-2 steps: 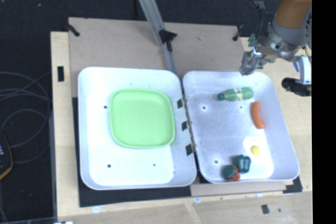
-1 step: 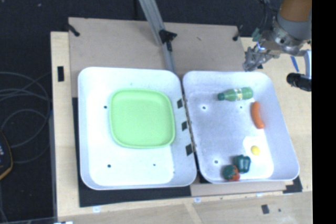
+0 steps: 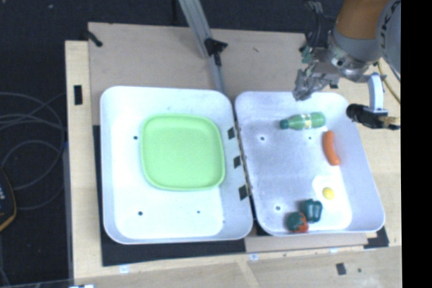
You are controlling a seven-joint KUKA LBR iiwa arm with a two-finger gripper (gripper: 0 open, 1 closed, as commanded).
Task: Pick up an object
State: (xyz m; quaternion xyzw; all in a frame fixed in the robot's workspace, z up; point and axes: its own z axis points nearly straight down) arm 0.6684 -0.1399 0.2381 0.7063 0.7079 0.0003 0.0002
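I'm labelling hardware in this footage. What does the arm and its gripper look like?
The arm is grey with a rounded orange band above the wrist and looped cables near its top. Its metal wrist narrows to a small dark gripper, with thin wires running alongside.

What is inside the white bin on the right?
The right bin holds a green bottle lying on its side, an orange carrot-like piece, a small yellow item and a teal and red cluster near the front. What lies under that cluster is covered.

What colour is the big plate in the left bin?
Light green plate, seen in the camera view.
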